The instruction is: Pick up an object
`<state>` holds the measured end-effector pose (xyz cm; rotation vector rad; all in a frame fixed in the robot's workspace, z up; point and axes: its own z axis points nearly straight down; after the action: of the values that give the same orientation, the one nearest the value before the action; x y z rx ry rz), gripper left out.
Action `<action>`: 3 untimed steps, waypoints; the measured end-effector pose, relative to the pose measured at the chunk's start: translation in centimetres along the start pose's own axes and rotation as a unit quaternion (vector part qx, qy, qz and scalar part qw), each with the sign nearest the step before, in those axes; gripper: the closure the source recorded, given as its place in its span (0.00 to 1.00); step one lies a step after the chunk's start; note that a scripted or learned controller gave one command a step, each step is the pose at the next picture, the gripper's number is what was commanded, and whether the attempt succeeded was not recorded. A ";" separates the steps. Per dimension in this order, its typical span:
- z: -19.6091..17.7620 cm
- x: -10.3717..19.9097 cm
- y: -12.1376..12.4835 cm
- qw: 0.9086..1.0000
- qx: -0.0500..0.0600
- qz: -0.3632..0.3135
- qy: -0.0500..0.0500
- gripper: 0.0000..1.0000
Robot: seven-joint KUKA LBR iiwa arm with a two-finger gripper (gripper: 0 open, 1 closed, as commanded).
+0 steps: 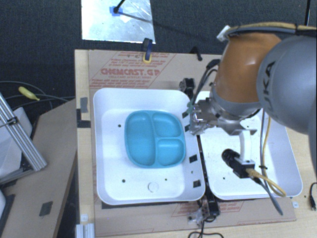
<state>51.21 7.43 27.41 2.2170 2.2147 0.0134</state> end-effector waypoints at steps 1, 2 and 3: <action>-9.2 4.5 -2.4 1.000 0.000 -0.005 0.003 1.00; -14.9 9.8 -2.4 1.000 0.002 -0.005 0.002 1.00; -16.7 5.0 -2.3 1.000 0.003 0.001 0.000 1.00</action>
<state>48.72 12.46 44.13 2.2217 2.2163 0.0069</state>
